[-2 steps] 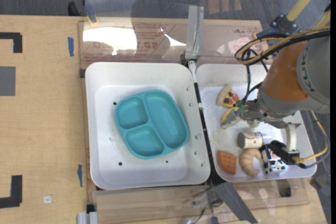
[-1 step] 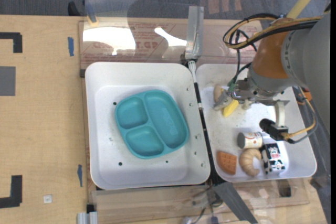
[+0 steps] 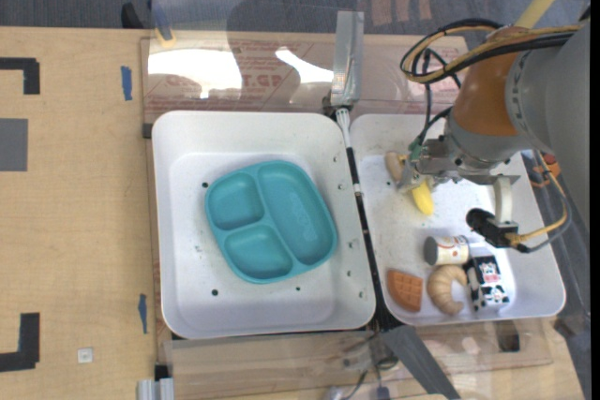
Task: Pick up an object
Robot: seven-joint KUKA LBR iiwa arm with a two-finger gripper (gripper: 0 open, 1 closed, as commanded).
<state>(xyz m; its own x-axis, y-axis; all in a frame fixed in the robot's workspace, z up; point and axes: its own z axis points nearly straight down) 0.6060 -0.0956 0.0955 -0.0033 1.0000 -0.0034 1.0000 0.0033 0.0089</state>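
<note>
My gripper (image 3: 415,175) hangs low over the upper left part of the right bin (image 3: 544,295). A small yellow piece (image 3: 423,198) lies right under it, touching or nearly touching its tip. A tan rounded piece (image 3: 394,164) sits just to the gripper's left. Whether either of them is held cannot be made out. Toward the bin's front lie a small white and grey bottle (image 3: 448,250), a croissant (image 3: 447,288), an orange waffle-like piece (image 3: 405,289) and a black and white toy (image 3: 489,284).
The left bin (image 3: 178,295) holds a teal divided plate (image 3: 272,220) near its middle. A ridge between the two bins runs just left of the gripper. The arm's grey body and orange band cover the right bin's upper right corner.
</note>
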